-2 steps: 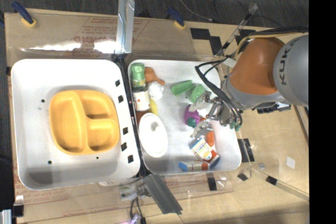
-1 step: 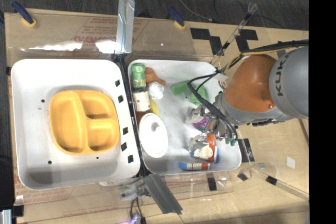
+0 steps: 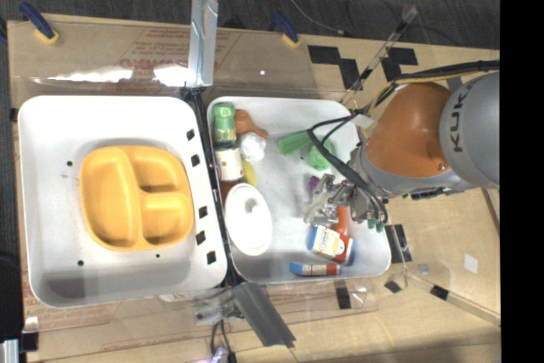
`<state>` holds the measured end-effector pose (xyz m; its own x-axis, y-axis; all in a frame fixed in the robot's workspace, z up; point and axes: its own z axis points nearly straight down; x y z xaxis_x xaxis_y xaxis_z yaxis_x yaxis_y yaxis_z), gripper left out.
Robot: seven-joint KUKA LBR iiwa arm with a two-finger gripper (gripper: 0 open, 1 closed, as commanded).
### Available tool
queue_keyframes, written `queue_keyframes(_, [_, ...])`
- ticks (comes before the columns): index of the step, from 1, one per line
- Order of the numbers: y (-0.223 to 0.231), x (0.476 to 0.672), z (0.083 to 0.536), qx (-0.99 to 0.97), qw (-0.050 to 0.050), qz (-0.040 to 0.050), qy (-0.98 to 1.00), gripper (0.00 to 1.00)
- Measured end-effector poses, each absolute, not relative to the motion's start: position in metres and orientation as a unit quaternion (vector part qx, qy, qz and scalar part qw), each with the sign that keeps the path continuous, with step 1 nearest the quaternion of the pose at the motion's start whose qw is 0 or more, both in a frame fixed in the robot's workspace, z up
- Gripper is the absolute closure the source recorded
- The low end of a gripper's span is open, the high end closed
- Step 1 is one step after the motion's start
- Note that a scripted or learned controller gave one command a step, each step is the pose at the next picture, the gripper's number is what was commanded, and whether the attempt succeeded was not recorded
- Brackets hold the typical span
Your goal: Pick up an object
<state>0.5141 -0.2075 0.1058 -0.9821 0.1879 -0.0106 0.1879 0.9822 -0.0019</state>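
You are looking at a small blue-and-white carton (image 3: 329, 242) with an orange edge, lying flat near the right bin's (image 3: 280, 110) front right corner | your claw (image 3: 340, 201) is hanging just above it — whether spread or closed, you cannot tell | "KU" is showing on the grey arm (image 3: 476, 132) — carton print unreadable

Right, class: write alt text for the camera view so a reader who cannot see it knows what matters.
A grey and orange robot arm reaches from the right into the right white bin, its gripper low among small items, including a white bowl and a green can. The left bin holds a yellow divided tray.
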Motion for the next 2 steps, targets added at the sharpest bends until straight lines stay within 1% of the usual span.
queue_keyframes(1, [-0.211,0.54,0.24,0.158,0.007,-0.0017,0.987,1.0])
queue_keyframes(2, [-0.21,0.603,0.298,0.273,0.003,-0.0007,0.962,1.0])
